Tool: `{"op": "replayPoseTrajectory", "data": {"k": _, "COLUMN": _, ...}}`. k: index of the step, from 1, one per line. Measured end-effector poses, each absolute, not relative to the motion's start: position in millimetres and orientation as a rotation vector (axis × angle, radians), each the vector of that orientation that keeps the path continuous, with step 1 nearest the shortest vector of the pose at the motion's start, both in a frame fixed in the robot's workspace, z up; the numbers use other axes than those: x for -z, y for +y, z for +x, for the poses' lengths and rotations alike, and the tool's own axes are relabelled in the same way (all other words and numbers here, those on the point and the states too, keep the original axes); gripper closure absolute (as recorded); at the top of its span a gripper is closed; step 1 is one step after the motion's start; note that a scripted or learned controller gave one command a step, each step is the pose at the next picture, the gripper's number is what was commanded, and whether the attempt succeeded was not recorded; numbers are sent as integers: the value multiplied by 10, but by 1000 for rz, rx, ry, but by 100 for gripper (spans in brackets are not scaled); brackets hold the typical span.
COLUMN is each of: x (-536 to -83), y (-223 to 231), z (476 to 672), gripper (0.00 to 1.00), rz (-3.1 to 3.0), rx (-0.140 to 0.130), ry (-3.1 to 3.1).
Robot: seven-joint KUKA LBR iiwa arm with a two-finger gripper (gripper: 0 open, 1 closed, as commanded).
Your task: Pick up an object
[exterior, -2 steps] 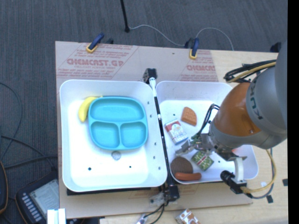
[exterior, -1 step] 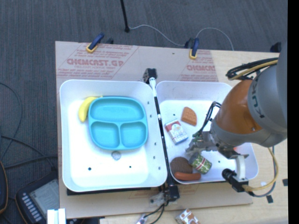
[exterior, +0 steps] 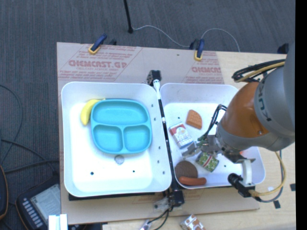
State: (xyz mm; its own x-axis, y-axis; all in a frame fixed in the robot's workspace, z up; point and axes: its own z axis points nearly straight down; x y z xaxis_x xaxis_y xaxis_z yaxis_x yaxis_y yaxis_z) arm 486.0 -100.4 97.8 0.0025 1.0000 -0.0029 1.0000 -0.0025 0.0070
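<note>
My gripper (exterior: 200, 150) hangs low over the middle of the right bin (exterior: 211, 91), under the orange-banded wrist. A green and white packet (exterior: 207, 161) lies right below it, touching or nearly touching. A red and white carton (exterior: 181, 134) sits just to its left. An orange wedge (exterior: 194, 119) lies further back. A brown disc (exterior: 185, 169) and a red sausage (exterior: 193, 180) rest at the bin's front left. Whether anything is gripped is hidden by the wrist.
The left bin (exterior: 76, 166) bears a blue divided plate (exterior: 121, 126), a yellow banana (exterior: 86, 111) at its left and a small grey object (exterior: 119, 160). A divider rail (exterior: 163, 128) separates the bins. A pink item (exterior: 247, 152) peeks out under the arm.
</note>
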Motion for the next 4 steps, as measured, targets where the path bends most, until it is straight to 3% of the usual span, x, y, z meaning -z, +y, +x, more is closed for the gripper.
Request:
{"op": "replayPoseTrajectory", "data": {"k": 1, "x": -1072, "y": -1002, "z": 4861, "gripper": 100, "rz": 2220, "rx": -4, "ry": 2215}}
{"op": "replayPoseTrajectory", "data": {"k": 2, "x": -1071, "y": -1001, "z": 4861, "gripper": 0, "rz": 2220, "rx": -4, "ry": 2215}}
{"op": "replayPoseTrajectory", "data": {"k": 3, "x": -873, "y": -965, "z": 4843, "gripper": 0, "rz": 2221, "rx": 0, "ry": 2217}}
{"op": "replayPoseTrajectory", "data": {"k": 4, "x": -986, "y": -964, "z": 4862, "gripper": 100, "rz": 2218, "rx": -6, "ry": 2213}}
